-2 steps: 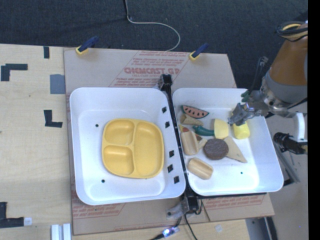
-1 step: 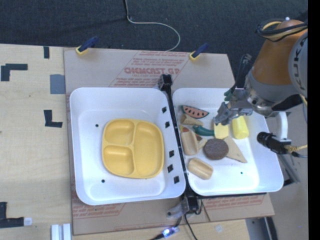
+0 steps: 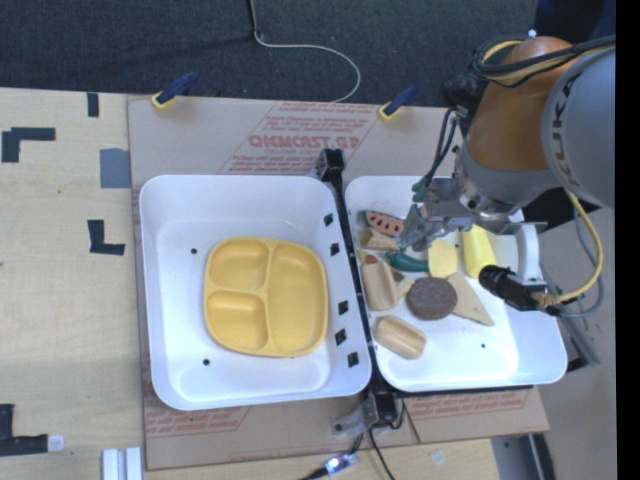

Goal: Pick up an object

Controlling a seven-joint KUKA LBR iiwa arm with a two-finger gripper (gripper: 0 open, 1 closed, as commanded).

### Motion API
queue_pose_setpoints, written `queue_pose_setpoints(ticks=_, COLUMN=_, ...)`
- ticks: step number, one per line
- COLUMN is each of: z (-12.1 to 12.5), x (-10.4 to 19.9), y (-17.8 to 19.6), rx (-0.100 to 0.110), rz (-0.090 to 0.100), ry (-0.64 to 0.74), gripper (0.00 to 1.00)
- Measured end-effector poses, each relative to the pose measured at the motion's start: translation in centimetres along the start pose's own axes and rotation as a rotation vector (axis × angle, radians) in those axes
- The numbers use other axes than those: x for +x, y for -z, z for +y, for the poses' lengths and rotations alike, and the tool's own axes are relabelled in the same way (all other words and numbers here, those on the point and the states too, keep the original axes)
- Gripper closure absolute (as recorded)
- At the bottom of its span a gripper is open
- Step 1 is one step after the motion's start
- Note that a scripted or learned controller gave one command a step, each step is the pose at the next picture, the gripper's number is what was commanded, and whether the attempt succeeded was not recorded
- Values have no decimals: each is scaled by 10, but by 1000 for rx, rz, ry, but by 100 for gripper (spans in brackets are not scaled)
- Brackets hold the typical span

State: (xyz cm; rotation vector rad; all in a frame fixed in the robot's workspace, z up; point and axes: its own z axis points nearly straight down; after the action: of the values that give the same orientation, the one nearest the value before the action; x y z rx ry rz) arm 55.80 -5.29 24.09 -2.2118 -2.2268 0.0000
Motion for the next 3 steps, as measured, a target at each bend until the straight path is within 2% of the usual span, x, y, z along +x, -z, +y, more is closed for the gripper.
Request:
queue_pose_setpoints(ticks=2, z=-25, x=92, y=-6, rx=2, rz=-1, ry=0, gripper=100)
queue_pose_setpoints(ticks=3, z=-27, x=116, y=-28, rx=3, rz=-3, ry=-4, gripper=100)
